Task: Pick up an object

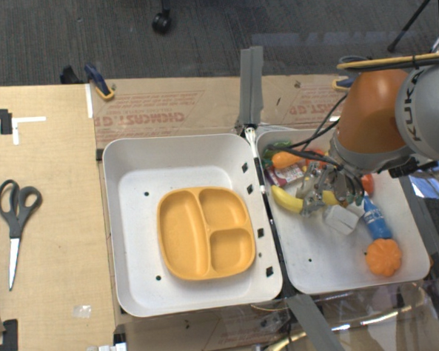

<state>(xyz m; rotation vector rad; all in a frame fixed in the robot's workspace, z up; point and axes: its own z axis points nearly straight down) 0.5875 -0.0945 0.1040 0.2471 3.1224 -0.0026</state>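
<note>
My gripper point(318, 195) is down in the right bin point(307, 266), among a pile of small objects. A yellow banana point(285, 199) lies just left of it, touching or nearly touching the metal parts. A white block point(341, 219) sits right below the gripper. An orange carrot-like piece point(284, 159) and a red-and-white packet point(286, 176) lie at the bin's back. A blue bottle point(376, 223) and an orange ball point(384, 257) rest to the right. The arm's orange band point(371, 110) hides the rest of the bin's back.
The left bin point(130, 236) holds a yellow divided plate point(206, 232). Scissors point(16, 217) lie on the wooden bench at far left. Cardboard point(171, 111) lines the area behind the bins. A grey divider bar point(249, 84) runs up between the bins.
</note>
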